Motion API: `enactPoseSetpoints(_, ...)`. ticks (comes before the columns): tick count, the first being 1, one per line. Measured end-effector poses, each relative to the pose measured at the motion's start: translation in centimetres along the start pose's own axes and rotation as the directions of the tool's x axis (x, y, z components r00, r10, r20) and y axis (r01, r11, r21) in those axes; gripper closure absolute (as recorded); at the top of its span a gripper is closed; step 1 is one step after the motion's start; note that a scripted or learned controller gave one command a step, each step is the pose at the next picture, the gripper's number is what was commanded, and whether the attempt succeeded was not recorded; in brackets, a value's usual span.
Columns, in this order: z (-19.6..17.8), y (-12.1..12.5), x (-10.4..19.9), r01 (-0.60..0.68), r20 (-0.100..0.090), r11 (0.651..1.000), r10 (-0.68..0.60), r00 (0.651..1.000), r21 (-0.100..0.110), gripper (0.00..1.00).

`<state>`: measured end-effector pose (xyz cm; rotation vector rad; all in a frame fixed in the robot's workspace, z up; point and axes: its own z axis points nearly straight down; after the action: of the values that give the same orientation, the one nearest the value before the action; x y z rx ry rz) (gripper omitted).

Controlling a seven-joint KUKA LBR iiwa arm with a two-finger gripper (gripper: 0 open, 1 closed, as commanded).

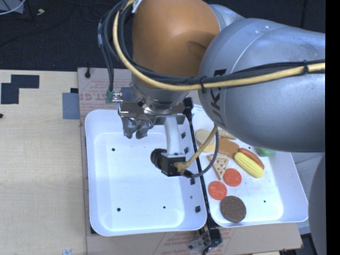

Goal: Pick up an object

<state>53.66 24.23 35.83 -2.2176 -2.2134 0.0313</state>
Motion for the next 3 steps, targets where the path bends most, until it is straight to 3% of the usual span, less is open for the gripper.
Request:
enactPoseSetpoints(1,-3.8,2.0,0.2,0.002,-0.008,1.000,-0.002,1.000,-0.019,1.00)
enactPoseSetpoints(3,-12.9,4.4,0.1,0.007,-0.008,1.000,-0.007,1.000,-0.021,1.00)
